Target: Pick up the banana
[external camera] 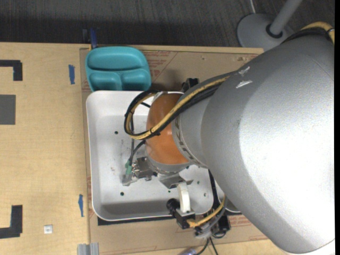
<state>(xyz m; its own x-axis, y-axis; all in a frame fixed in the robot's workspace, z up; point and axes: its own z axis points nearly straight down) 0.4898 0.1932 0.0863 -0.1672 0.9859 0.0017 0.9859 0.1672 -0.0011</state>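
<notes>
Down over the white bin (101,142) at the centre of the camera view, the grey KUKA arm (265,142) swings in from three o'clock and blankets most of the scene. Its orange band (162,134) sits right above the bin floor, with yellow-and-black cables (139,113) looping off toward nine o'clock. The gripper (132,174) pokes out beneath the wrist, low near the bin floor at about seven o'clock from the band, but whether it is released or clenched, I cannot tell from this angle. Nothing reads clearly as held in it.

And the banana? I can't place it; the arm's bulk covers the bin's right half, so it may well lie underneath.

Up at twelve o'clock from the bin, a teal divided tray (118,70) rests on the cardboard-coloured bench (42,142).

My read on handling: a banana is light, curved, fairly smooth-skinned, and soft enough to bruise if real. Best taken across the thick middle, squeezing its narrow width, never the tapering ends.
</notes>
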